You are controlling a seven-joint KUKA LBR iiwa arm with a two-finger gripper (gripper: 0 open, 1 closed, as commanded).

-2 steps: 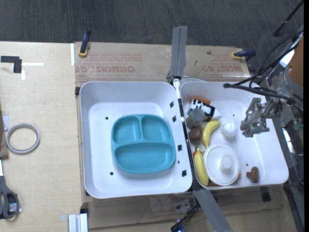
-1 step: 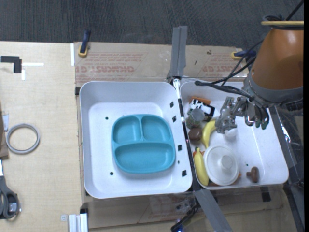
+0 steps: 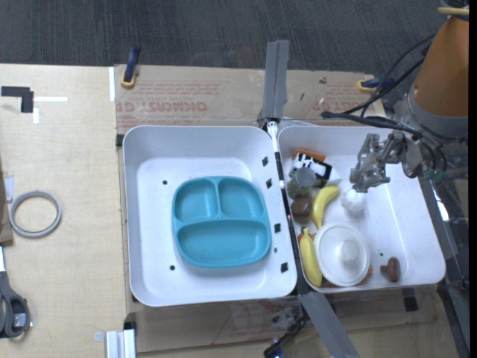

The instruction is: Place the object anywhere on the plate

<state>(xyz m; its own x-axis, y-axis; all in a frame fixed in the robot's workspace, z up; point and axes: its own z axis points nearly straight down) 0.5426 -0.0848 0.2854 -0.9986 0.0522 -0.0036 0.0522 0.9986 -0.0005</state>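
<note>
I see the gripper [image 3: 364, 179] low in the right bin [image 3: 417, 222], at the right of the frame, directly above a small white object [image 3: 353, 201]; whether it grips anything I cannot tell. The blue plate [image 3: 221, 221] lies in the left bin [image 3: 149, 200], nothing on it. I judge we are at the picking step. Next I need a firm grasp, a lift, then travel left over the divider.

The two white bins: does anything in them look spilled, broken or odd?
Nothing stands out. The blue plate lies flat in the left bin; the bananas, white bowl and small items sit bunched in the right bin.
</note>
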